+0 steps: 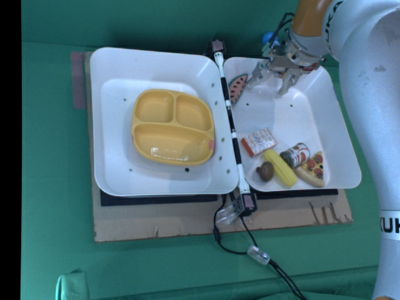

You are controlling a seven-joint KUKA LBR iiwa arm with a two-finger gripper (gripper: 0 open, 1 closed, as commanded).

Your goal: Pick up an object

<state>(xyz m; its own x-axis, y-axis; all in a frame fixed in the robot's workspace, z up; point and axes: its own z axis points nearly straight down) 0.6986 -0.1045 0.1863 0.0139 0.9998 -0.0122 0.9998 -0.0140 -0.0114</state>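
Green cloth covers the bench, where two shallow white plastic bins sit side by side: the left bin (109,67) holds a yellow three-compartment plastic tray (173,127), the right bin (337,120) a scatter of toy foods. The two-finger gripper (270,82) hangs over the right bin's far end with its fingers spread apart and nothing between them, just beside a toy watermelon slice (237,87). Judging by this, the grasp is not yet made; the next move calls for choosing a target, centring over it and descending, whether the watermelon or the yellow toy corn cob (280,168) well apart at the near end.

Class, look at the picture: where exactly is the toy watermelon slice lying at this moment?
The red and green toy watermelon slice lies in the right-hand white bin, against its upper left wall beside the divider between the bins, just left of the gripper.
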